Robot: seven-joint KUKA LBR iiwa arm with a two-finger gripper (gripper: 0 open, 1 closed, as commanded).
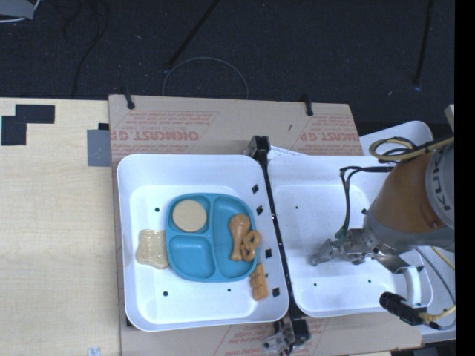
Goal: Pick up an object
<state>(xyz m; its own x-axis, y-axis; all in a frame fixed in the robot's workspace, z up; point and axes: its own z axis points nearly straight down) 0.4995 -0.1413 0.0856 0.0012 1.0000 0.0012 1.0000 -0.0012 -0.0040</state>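
Hand (320,256) low in right bin (326,306), grip unclear; food-filled blue tray (194,262) left.

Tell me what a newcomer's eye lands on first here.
The bright blue divided plate in the left bin stands out, with a round tan cookie and a pretzel-like piece in its compartments. Next comes the arm's orange band over the right bin, with the gripper low inside it.

Red print on the cardboard sheet (223,128) under the bins appears upside down; the wording is not legible.
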